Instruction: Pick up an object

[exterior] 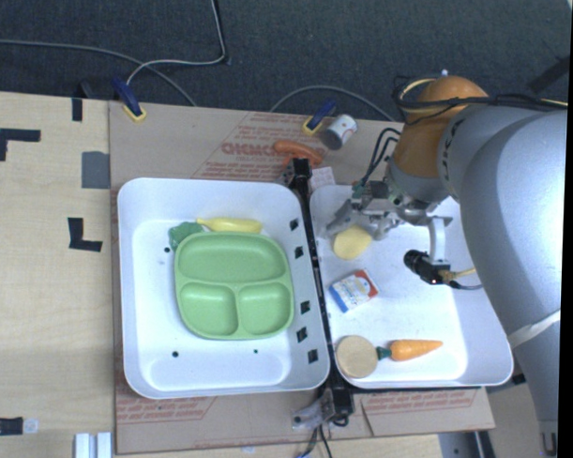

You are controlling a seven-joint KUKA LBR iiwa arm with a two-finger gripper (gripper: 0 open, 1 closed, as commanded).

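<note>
Arm point(513, 184) bent in from right, wrist over right bin's point(469, 371) far end. Gripper point(362, 221) just above yellow lump point(352, 243), near the divider; finger opening and any grasp: cannot tell. Open floor toward near-right; blue-white packet point(353, 291), carrot point(412, 350), tan disc point(356, 356) nearer front rim.

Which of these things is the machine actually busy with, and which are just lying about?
Busy with:
end effector
yellow lump right under it

Lying about:
carrot
small blue and red packet
tan disc
green divided plate
banana
</note>
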